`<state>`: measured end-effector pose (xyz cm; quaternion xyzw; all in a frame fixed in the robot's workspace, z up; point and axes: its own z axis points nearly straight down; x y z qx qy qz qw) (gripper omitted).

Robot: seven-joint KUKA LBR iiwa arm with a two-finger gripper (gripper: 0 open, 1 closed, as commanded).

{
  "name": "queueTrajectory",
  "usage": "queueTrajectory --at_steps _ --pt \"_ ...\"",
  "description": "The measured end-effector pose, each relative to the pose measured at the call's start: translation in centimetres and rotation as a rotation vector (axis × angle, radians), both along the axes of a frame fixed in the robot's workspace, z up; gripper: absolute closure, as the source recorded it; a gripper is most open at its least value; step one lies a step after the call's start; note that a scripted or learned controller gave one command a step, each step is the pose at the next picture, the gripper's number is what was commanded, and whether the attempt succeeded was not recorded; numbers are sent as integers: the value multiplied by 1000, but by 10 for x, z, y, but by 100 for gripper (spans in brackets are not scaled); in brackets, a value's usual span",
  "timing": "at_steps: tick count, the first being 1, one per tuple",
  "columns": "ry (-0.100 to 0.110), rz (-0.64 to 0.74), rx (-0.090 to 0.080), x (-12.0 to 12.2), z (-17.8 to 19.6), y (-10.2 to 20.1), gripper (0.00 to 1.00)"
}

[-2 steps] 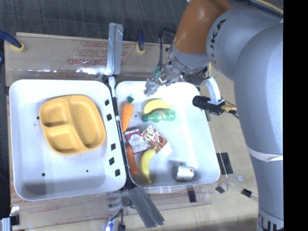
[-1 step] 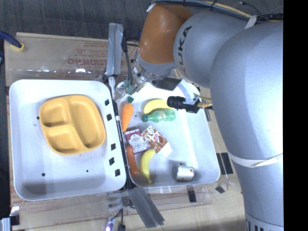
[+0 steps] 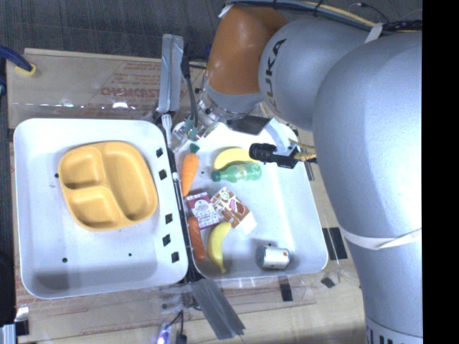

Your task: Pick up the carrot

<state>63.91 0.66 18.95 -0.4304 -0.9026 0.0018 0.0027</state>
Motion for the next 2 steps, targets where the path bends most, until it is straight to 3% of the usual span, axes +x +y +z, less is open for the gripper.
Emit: queueTrajectory --at_steps 1,2 --pt "4 4 -1 1 8 0 100" --pt "-8 68 0 11 155 -16 100"
